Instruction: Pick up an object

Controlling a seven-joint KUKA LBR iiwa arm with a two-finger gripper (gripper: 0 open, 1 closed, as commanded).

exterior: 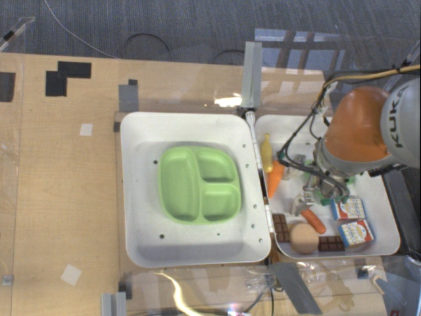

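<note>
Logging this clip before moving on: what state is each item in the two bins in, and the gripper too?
Green divided plate: upright, flat in the left bin, compartments bare.
Carrot: lying by the right bin's left wall.
Yellow piece: lying above the carrot.
Sausage: lying loose, just below the gripper.
Two small cartons: lying flat.
Chocolate bar: lying flat.

On the grey arm (402,120), at the right edge of the view, the white letters "KU" can be read, running downward along its casing; the rest of the word is cut off. On the two small cartons (351,221) some printing is seen, but it is too small to be read.
</note>
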